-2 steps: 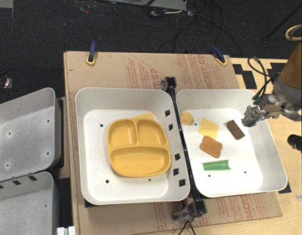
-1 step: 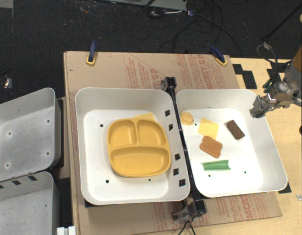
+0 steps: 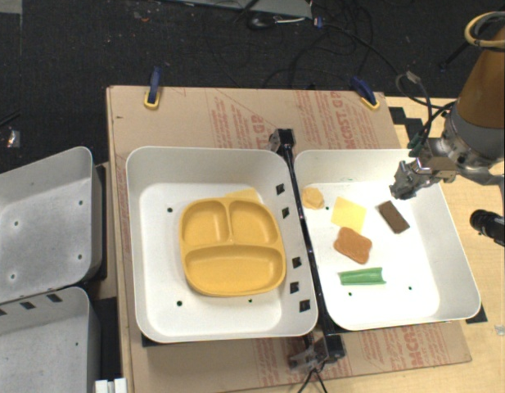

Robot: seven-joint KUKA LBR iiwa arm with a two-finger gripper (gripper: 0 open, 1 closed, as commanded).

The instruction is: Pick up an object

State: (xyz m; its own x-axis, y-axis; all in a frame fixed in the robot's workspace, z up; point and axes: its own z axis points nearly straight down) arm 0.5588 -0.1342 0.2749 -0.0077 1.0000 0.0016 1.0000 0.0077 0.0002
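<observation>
Approach step: claw (image 3: 405,180) hovers just above the brown block (image 3: 393,217) in right bin (image 3: 448,244) (opening: can't tell, nothing visibly held). Next: descend, close.

Can't make out the gripper (image 3: 403,182) fingers from here, it's just a dark blurry lump. The arm (image 3: 481,97) runs off the right edge. A pale yellow piece (image 3: 245,195) sits mostly tucked behind the yellow divided plate (image 3: 232,247).

Yellow divided tray (image 3: 232,248) in left bin (image 3: 146,219), food pieces (five) in right bin (image 3: 448,293), arm (image 3: 481,113) above
</observation>
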